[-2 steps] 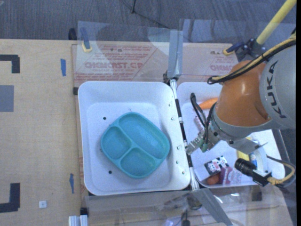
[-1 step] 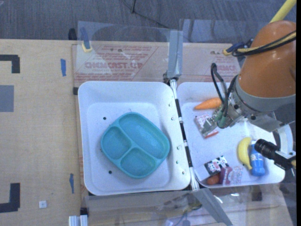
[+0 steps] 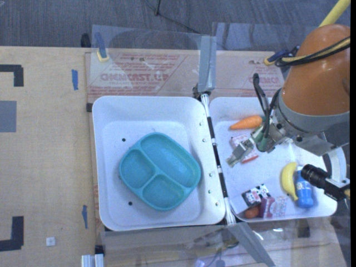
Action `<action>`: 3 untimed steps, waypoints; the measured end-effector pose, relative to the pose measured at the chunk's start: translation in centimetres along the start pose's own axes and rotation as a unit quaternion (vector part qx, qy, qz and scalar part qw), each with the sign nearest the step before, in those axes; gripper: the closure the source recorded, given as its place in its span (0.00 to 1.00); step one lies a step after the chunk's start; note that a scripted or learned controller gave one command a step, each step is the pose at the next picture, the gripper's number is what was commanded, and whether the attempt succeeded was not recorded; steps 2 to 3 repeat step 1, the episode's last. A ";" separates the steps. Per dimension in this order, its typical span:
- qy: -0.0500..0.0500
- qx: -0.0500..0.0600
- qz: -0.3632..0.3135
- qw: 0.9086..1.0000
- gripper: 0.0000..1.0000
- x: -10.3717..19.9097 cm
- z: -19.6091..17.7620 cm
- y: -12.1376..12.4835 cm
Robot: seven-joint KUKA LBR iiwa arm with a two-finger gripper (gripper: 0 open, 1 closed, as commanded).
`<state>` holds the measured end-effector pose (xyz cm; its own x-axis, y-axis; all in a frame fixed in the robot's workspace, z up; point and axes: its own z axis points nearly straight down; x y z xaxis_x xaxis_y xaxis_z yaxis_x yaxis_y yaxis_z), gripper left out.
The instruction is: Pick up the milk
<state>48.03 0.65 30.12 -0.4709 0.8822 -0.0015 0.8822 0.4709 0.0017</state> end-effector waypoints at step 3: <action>-0.001 0.000 0.075 0.997 0.00 0.2 -3.6 0.1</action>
